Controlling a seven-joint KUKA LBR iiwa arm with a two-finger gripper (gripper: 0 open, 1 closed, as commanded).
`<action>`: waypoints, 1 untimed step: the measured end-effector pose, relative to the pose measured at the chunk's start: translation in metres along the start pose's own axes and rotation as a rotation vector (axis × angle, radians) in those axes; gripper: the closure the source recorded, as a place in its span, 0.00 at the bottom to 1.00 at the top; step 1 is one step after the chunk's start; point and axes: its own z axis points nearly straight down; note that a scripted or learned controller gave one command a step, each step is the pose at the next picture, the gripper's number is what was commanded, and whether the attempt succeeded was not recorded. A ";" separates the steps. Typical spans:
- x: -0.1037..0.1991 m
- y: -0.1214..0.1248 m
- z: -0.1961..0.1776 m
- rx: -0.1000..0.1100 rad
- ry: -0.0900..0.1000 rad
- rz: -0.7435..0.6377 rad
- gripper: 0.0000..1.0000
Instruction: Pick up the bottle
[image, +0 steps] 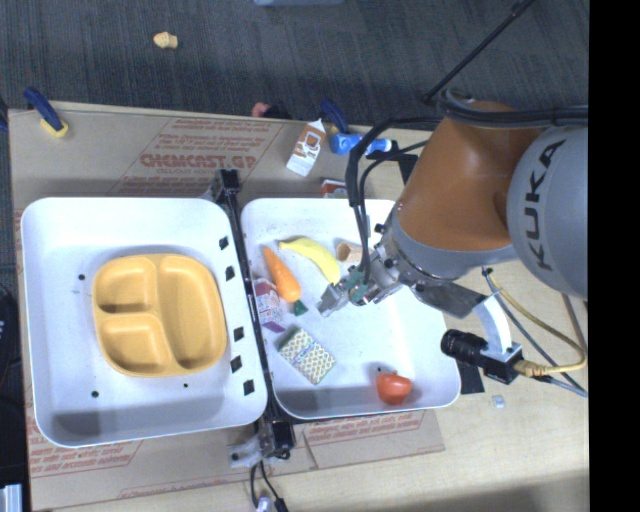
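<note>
Nothing lifted yet; the gripper hangs over the middle of the right bin, and whether it is spread or closed cannot be told; the likeliest bottle, a small red-and-white thing, lies against that bin's left wall beside the carrot; approach, grasp and lift all remain. The arm reads "KUKA"; the cardboard under the 2 bins reads "CHEMCAST".

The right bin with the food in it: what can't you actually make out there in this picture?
- Gripper: too small and blurred to tell what, if anything, it holds.
- Right bin: its far right part is hidden by the grey and orange arm.
- Small packet beside the carrot: label too small to read.
- Bottle: no object there is clearly recognisable as one.
</note>
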 end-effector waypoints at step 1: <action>0.009 0.003 0.099 0.003 0.003 -0.158 1.00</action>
